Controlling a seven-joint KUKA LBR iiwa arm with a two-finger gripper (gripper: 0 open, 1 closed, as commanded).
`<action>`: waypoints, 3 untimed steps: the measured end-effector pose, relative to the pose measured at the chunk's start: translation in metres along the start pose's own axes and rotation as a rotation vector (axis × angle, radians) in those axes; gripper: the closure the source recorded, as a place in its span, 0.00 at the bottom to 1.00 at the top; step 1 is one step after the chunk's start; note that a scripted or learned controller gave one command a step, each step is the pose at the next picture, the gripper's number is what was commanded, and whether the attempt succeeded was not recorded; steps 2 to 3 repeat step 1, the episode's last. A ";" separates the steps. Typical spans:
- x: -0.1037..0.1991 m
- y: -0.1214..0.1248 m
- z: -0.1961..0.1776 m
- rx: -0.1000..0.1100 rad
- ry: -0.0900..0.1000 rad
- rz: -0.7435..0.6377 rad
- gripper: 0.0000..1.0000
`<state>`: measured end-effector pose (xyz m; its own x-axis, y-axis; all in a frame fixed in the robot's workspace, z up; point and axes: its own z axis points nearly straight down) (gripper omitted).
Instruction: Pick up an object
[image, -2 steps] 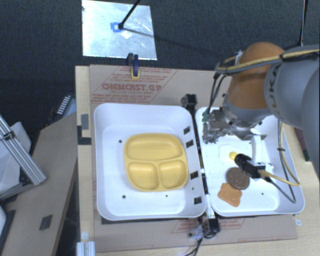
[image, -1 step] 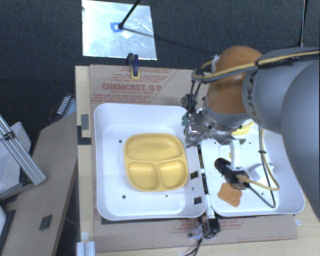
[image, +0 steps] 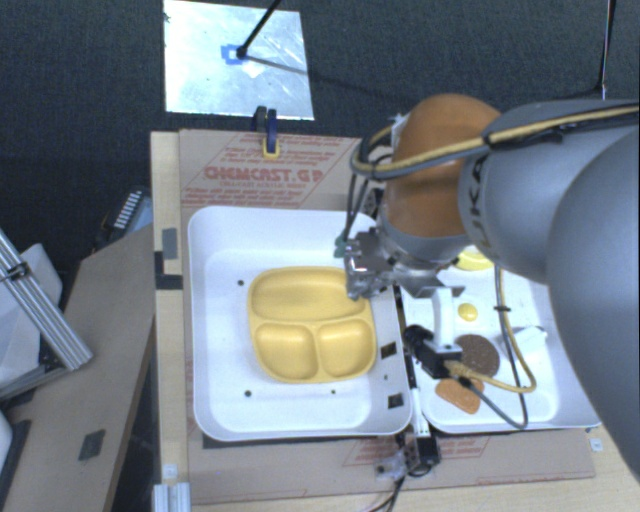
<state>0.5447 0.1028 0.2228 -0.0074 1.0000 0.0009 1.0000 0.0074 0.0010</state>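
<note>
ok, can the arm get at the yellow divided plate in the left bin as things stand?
Probably yes. The yellow divided plate lies alone and flat in the left bin, nothing on it, and the gripper hangs at its upper right rim. A flat plate may only offer the rim to grip.

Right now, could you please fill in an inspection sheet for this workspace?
Surface: two white bins side by side, left bin and right bin, on printed cardboard.
Job's things: yellow divided tray lying in the left bin; in the right bin a brown disc, a tan piece and small yellow pieces.
Clutter: yellow clip at the cardboard's far edge.
Gripper: gripper over the tray's right rim; holding nothing that can be seen.
Cables: yellow cable looping over the right bin; black cables beside the wrist.
Surroundings: shiny sheet on dark floor; metal rails at left.
</note>
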 end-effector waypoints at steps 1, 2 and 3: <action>-0.001 0.000 0.000 0.000 0.000 0.003 0.00; -0.001 0.000 0.000 0.000 0.000 0.003 0.00; -0.001 0.000 0.000 0.000 0.000 0.003 0.00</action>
